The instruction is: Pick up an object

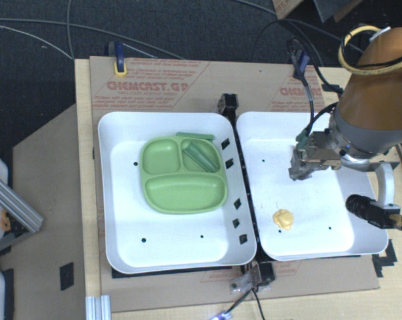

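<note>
The table (187,72), a flat brown board printed with red lettering, carries two shallow white plastic bins side by side, and dark carpet with thin cables lies beyond its far edge. The left white bin (121,232) and the right white bin (267,132) touch along a shared middle wall marked with small black squares.

The grey robot arm with its broad orange band (374,79) comes in from the right and hangs over the far right part of the right bin. A yellow cable loops at its top.

In the left bin lies a light green plastic divided plate (181,189), with one large compartment toward the near side and two smaller ones on the far side. A darker green flat utensil-like piece (202,153) lies tilted in the far right compartment, with its upper end reaching over the plate's rim.

The metal pincer (301,169) points down over the middle of the right bin, near its far half. Whether its tips stand wide or narrow I cannot tell, as the wrist hardware hides them; nothing is seen between them.

A small yellow rounded object (283,219) rests on the floor of the right bin near its front edge, apart from the pincer and nearer the viewer than it.
</note>
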Available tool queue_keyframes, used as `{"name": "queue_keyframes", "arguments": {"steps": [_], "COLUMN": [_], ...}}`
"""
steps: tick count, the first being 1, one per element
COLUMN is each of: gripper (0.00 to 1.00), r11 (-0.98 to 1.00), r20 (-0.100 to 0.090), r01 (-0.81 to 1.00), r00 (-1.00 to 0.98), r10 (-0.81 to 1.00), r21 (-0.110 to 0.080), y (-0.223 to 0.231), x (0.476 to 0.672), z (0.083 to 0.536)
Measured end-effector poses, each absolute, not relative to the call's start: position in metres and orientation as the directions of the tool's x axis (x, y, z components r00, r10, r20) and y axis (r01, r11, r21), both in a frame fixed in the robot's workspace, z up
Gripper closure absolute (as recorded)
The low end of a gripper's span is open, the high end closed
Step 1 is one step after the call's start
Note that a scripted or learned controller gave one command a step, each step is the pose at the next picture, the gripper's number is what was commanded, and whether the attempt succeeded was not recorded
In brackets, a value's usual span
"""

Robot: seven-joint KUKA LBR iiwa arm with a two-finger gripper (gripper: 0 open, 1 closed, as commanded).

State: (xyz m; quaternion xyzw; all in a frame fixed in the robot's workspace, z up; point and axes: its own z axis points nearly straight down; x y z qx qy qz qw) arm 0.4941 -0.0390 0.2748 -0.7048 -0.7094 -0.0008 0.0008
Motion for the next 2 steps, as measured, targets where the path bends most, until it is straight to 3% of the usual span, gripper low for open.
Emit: {"name": "queue_keyframes", "arguments": {"steps": [2], "gripper": [1.00], "r11": [0.006], "r20": [0.003], "r01": [1.000], "r00": [-0.006], "r10": [1.000], "r21": [-0.004], "y": [0.070], "x": [0.505], "z": [0.243]}}
